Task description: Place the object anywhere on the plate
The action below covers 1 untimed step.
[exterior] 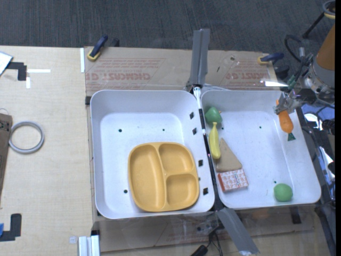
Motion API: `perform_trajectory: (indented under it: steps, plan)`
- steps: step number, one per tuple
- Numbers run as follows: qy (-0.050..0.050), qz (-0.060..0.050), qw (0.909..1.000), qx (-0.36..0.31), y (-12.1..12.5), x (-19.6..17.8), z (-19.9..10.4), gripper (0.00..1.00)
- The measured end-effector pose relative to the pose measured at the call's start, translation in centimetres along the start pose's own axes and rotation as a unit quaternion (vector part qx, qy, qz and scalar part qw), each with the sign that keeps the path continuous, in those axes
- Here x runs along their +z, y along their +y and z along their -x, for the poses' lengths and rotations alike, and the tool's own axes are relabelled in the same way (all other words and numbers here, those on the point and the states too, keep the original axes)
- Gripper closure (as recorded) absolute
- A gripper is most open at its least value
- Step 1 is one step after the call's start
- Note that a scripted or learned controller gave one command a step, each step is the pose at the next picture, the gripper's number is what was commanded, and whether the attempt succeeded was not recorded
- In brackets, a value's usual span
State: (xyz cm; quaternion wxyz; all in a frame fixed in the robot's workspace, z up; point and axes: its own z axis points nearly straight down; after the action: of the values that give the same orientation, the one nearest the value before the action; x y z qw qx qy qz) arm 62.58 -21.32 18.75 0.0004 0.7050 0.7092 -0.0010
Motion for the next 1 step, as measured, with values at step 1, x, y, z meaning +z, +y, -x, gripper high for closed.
perform_trajectory:
  steps: [1]
  plan:
    - [0.001, 0.0, 0.9999, 0.015, 0.96, 0.11, -7.03, 1.0]
